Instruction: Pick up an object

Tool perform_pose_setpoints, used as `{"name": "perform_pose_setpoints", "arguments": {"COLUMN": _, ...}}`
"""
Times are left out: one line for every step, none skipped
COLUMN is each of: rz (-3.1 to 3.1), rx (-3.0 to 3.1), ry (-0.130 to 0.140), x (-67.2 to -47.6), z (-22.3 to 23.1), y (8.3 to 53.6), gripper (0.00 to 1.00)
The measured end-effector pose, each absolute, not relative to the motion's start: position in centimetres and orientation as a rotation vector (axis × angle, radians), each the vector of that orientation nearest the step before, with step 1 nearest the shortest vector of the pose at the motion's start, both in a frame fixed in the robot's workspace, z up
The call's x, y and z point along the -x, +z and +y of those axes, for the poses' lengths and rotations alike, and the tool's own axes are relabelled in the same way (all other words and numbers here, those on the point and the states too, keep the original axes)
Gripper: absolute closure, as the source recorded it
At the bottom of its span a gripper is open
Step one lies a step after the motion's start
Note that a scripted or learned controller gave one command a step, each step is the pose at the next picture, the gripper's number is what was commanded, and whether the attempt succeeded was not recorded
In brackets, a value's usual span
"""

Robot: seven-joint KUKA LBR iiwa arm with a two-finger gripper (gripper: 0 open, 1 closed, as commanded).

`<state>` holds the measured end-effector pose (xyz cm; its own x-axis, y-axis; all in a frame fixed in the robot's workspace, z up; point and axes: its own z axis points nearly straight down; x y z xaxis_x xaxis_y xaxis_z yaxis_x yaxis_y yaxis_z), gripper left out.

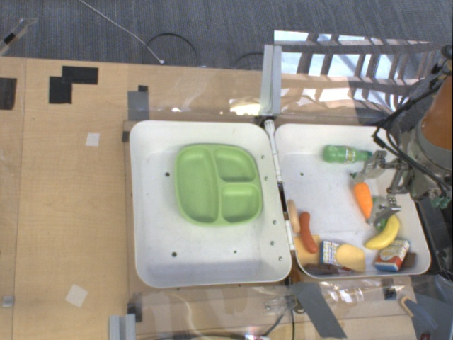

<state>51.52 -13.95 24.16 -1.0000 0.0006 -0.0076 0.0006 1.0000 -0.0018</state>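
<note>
1. Reaching in from the right edge, the grey arm [432, 140] with its orange band hangs over the far right side of the right bin [318, 190].
2. Its gripper [380, 183] sits low above the bin floor, with one metal finger [375, 161] near the bottle cap and the other [386, 207] down by the banana, so the fingers stand spread apart and nothing is clamped between them.
3. An orange carrot [363, 199] lies in the gap between the two fingers, slanted, resting on the bin floor; whether either finger touches it is not clear.
4. A green bottle [345, 154] lies on its side near the back wall of the same bin, just beside the upper finger.
5. A yellow banana [383, 233] lies just below the lower finger, and a small red and white carton [393, 255] sits beside it in the near right corner.
6. Along the near wall rest a yellow lemon-like piece [352, 256], a small blue and white box [329, 251], and a red sausage [305, 225] close to an orange piece [306, 244].
7. The left bin [152, 190] holds a green divided plate [216, 183] with three compartments, lying flat near its middle.
8. Both bins sit touching side by side on the wooden bench [64, 211].
</note>
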Motion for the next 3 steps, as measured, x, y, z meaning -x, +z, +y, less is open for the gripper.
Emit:
{"name": "perform_pose_setpoints", "arguments": {"rz": 3.147, "rx": -0.009, "ry": 0.005, "x": -57.1, "z": -15.2, "y": 13.0, "gripper": 0.00}}
{"name": "perform_pose_setpoints", "arguments": {"rz": 3.127, "rx": 0.009, "ry": -0.004, "x": -58.9, "z": -15.5, "y": 9.0, "gripper": 0.00}}
{"name": "perform_pose_setpoints", "arguments": {"rz": 3.126, "rx": 0.078, "ry": -0.003, "x": -57.0, "z": -16.8, "y": 9.0, "gripper": 0.00}}
